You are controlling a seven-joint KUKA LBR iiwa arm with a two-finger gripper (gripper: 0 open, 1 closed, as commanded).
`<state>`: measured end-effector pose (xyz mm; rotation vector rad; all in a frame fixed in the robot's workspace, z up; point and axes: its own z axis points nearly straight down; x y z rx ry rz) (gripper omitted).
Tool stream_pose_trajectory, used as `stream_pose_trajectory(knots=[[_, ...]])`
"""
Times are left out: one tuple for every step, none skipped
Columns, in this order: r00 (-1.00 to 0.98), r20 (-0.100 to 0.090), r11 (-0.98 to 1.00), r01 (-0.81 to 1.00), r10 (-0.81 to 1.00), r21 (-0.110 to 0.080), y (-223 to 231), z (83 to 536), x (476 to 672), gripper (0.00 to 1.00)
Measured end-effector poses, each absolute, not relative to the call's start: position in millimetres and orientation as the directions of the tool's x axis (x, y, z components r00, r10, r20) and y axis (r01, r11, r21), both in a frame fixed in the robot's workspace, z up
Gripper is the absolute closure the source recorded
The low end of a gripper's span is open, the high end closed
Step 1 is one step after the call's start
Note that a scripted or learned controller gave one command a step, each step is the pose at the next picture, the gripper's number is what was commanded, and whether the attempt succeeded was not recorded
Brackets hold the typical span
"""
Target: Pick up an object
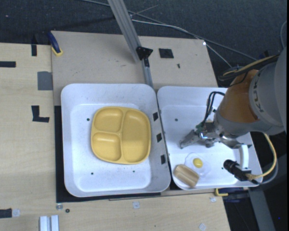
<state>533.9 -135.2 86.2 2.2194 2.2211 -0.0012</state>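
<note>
Yellow and small, a round object (197, 163) lay in the right bin (183, 100) beside a tan block (186, 175). Above them the gripper (187, 141) hung empty, jaws narrowly parted; a good grasp probably required centring over one piece before descending.

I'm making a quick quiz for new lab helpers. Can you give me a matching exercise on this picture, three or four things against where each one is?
Things:
1. yellow divided plate
2. tan block
3. gripper
4. small yellow piece

Places:
A. front edge of the right bin
B. middle of the left bin
C. over the right bin, reaching in from the right
D. right bin, just behind the tan block

Pairs: 1-B, 2-A, 3-C, 4-D
</note>
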Motion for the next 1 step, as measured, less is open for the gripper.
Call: stream_pose_trajectory(knots=[[-0.001, -0.002, 0.001, 1.000, 1.000, 0.004, -135.0, 98.1, 534.6, 1.00]])
